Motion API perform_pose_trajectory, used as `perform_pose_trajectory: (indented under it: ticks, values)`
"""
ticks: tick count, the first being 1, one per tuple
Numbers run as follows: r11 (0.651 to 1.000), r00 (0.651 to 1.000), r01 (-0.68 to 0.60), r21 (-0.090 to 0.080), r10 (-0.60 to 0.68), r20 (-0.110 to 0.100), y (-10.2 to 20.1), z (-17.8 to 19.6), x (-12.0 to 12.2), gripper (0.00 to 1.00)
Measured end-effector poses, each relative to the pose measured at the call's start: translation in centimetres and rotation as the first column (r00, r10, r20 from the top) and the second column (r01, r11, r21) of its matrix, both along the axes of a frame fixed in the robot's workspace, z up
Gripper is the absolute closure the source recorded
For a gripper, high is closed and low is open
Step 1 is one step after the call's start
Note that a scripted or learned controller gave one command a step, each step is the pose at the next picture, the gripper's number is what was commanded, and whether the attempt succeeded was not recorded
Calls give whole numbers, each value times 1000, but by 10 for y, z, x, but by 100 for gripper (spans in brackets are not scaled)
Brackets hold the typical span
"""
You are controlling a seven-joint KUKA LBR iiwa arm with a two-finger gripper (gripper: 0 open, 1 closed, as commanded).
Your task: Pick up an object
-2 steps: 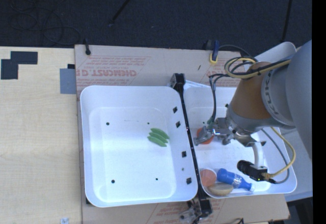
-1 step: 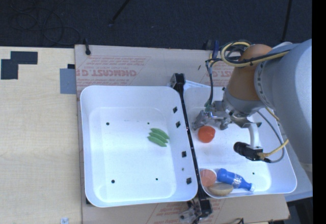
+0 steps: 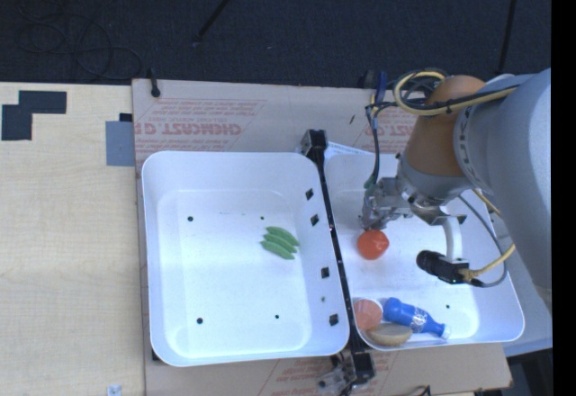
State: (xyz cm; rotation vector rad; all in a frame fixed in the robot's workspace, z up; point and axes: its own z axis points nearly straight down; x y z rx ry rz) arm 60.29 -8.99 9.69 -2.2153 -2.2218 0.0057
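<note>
Hangs over the right bin (image 3: 493, 334): gripper (image 3: 373, 220) at the end of the grey arm, low above the bin floor near the wall shared with the left bin (image 3: 162, 205). Spread or closed, impossible to tell from this slanted angle, with the wrist body and cables crowding the tip. Nothing seen clamped in it.

Closest candidate by far: a red ball (image 3: 373, 244), lying on the right bin's floor just beside the gripper tip, on its near side, toward the bottom edge of the camera view. Touching or merely close, not clear. Round, so no long axis and no pointing direction to speak of; any closing direction across it should probably serve equally well. Judged need: a slight shift toward the front of the bin, then straight down around it. Risk of a round thing rolling off if nudged off centre.

Farther toward the front of the same bin, well apart from the gripper: a blue bottle (image 3: 414, 315) lying on its side, long axis running left to right with a slight downward tilt, cap end toward the right. Next to it, a peach-coloured round thing (image 3: 366, 310) and a tan lump (image 3: 389, 335).

In the left bin, across the dividing wall: a green pod (image 3: 280, 242), long axis slanting diagonally, much farther off.
</note>
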Motion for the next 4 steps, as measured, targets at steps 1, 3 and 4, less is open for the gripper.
perform_pose_trajectory:
  ticks: [1, 3, 4]
  values:
    - [1000, 1000, -4, 0, 4, -3, 0, 9, 0, 100]
    - [1000, 1000, 4, 1, -4, -3, 9, 3, -53, 0]
    - [1000, 1000, 5, 1, -5, -2, 8, 13, -51, 100]
